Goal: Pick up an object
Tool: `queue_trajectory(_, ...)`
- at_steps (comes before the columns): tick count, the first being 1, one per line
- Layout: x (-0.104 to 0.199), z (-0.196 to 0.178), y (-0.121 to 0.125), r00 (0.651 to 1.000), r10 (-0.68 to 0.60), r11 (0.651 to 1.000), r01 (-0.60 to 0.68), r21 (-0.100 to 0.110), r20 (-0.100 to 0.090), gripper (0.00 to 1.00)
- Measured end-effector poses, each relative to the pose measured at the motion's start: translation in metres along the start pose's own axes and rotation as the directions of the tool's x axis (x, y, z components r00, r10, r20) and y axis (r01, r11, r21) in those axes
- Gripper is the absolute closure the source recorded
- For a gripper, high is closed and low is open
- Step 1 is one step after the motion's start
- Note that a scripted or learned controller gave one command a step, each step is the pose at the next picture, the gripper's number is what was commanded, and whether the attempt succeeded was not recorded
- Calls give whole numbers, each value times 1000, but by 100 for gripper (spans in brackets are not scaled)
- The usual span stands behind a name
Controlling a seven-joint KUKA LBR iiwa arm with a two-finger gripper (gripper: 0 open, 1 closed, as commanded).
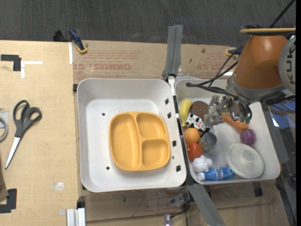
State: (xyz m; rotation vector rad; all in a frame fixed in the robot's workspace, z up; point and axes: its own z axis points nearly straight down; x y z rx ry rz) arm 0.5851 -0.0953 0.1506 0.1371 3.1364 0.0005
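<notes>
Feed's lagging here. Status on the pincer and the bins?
Pincer low in right bin, grip unclear. Nothing seen held. Brown ball, carrot crowd it. Yellow tray in left bin.

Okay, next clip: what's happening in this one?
A grey and orange robot arm has reached in from the right, and its hand sits low over the right bin, among small items: a yellow banana, an orange ball, a purple ball and a white lid. Nothing is visibly held. The left bin holds a yellow divided tray.
</notes>
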Motion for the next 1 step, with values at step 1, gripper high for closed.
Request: queue_trajectory(1,1,-145,-32,995,-100,995,100,0,0,100)
